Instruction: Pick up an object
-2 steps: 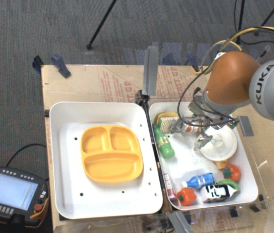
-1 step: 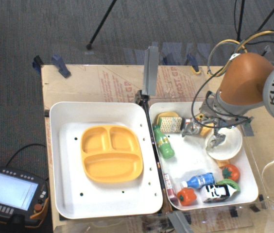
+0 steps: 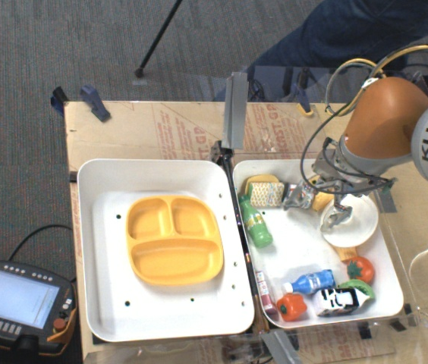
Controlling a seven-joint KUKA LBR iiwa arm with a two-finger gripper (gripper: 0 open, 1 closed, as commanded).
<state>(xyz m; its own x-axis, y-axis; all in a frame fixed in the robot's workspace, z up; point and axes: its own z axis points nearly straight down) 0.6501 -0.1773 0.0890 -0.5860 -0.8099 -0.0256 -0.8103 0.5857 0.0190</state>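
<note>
My gripper hangs low over the back of the right bin, its fingers spread apart and open. One finger is next to a yellow sponge-like block. The other finger is over the rim of a white bowl. A small yellow piece shows between the fingers; I cannot tell whether they touch it. A green bottle lies left of the gripper.
Near the right bin's front lie a blue bottle, a red tomato, a red pepper, a black-and-white item and a red tube. The left bin holds a yellow divided plate.
</note>
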